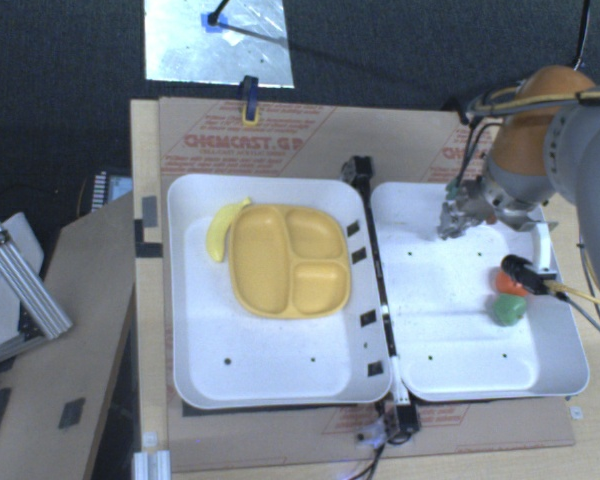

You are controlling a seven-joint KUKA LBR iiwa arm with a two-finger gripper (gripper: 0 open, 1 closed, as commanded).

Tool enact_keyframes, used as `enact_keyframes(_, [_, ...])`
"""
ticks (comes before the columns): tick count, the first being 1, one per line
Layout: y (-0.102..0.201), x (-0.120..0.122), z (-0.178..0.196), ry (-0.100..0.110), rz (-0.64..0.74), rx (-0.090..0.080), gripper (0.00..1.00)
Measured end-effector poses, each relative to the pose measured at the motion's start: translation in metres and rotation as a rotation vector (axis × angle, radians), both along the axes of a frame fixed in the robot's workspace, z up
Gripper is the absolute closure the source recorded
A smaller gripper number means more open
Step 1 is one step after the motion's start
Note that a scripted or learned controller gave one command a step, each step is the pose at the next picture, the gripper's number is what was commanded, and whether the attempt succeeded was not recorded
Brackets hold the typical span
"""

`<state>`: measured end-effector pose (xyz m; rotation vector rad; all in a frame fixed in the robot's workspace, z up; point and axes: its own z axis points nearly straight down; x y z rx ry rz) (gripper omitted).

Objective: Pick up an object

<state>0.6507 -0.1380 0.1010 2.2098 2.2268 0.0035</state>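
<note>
Currently, green object [510,309] near right wall of right bin [460,373], orange object [507,282] just beside it. Jaws low over same bin's far part, apart from both; spread or pressed together, cannot tell. Left bin [230,373]: yellow divided tray [285,260], banana [220,230] against tray's left edge.

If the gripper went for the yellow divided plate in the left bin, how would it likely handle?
The yellow divided plate looks like moulded plastic, so it is probably stiff and light. It lies flat and wide in the left bin, so it would likely slide rather than roll or tip. Its smooth, low rim may slip from a two-finger pinch.
</note>
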Motion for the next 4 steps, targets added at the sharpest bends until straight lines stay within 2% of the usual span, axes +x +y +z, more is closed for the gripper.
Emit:
enact_keyframes(1, [0.004,-0.001,0.045,-0.001,-0.002,0.001,1.00])
enact_keyframes(2, [0.012,0.007,0.098,-0.003,-0.001,0.000,1.00])
enact_keyframes(3, [0.015,0.007,0.163,-0.004,-0.001,0.000,1.00])
enact_keyframes(4, [0.058,-0.014,0.150,0.005,0.001,0.002,1.00])
